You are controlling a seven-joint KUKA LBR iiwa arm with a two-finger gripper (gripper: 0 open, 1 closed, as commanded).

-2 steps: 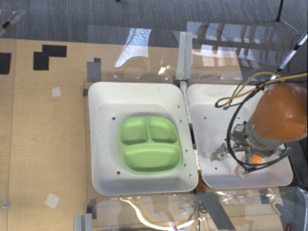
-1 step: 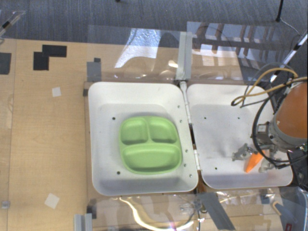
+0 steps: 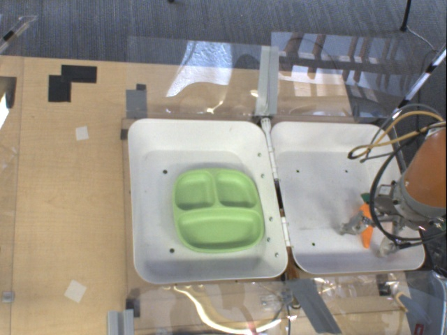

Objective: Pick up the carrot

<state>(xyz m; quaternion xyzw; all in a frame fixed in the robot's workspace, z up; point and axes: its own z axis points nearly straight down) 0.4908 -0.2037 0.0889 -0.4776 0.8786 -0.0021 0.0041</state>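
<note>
Camera view: carrot (image 3: pixel 367 235) half-hidden under tool (image 3: pixel 368 230)

At the right edge of the frame, toward the lower right, we see the arm (image 3: pixel 427 176) reaching in, its orange band rounded above the grey wrist. Dark and yellow cables loop around it. Its gripper (image 3: pixel 366 230) points down and leftward, metal jaws spread on either side of something orange.

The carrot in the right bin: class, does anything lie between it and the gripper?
Nothing visible does. The carrot lies near the right bin's front right corner, right at the gripper, which is down over it. The green plate sits apart in the left bin.
</note>
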